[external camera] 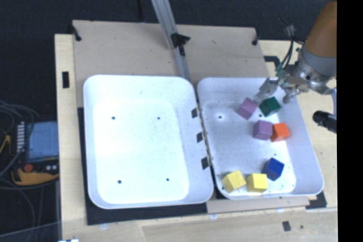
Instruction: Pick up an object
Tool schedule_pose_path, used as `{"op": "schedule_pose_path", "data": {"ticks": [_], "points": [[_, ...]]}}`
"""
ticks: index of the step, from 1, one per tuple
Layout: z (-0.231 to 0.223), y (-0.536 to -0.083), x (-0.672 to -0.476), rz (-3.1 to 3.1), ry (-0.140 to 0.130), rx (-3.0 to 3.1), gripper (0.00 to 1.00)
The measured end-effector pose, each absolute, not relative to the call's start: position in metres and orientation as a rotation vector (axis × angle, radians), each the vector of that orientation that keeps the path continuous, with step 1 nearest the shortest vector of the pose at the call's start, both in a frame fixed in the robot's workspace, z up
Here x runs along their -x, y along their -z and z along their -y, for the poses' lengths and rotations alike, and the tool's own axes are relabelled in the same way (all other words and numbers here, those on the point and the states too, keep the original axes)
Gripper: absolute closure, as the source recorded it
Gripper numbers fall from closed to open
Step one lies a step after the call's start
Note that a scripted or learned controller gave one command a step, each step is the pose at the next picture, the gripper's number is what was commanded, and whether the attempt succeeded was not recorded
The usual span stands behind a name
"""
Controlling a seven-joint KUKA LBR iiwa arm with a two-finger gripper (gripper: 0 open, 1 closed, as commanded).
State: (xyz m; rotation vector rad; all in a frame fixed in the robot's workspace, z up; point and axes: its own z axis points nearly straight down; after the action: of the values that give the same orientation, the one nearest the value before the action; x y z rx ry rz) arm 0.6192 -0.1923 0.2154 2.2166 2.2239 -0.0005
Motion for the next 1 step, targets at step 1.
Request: {"op": "schedule_pose_path", "data": {"ticks": [1], "points": [[0.1924, -0.2155, -0.6192, -2.225, 0.002, -2.215, 0.0]]}}
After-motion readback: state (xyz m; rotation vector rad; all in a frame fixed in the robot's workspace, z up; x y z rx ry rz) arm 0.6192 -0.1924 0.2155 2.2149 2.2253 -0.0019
